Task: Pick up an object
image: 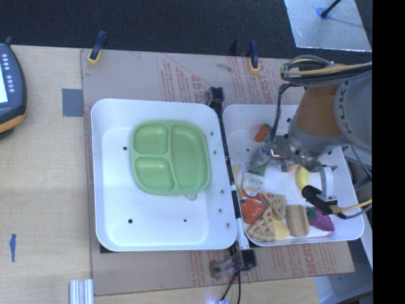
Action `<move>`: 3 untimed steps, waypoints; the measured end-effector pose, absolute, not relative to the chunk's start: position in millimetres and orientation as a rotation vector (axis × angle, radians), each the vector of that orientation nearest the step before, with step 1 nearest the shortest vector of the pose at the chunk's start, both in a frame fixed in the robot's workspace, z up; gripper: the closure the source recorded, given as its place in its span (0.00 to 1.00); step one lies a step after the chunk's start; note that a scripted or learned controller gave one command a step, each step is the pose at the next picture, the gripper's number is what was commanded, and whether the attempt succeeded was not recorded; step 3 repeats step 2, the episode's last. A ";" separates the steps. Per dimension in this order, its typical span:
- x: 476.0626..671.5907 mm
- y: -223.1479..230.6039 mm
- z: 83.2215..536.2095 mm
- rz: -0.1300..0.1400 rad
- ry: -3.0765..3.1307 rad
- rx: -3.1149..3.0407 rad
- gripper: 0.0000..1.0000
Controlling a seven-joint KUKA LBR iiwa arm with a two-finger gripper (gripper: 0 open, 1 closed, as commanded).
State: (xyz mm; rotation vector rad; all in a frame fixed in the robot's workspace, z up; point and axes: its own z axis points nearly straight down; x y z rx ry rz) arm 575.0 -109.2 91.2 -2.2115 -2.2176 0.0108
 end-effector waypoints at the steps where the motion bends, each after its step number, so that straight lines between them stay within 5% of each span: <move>1: 578.9 -111.6 102.3 0.009 -2.225 -2.213 1.00; 2: 575.2 -16.8 197.1 -0.007 -2.235 -2.209 1.00; 3: 575.2 -16.8 197.1 -0.007 -2.235 -2.209 1.00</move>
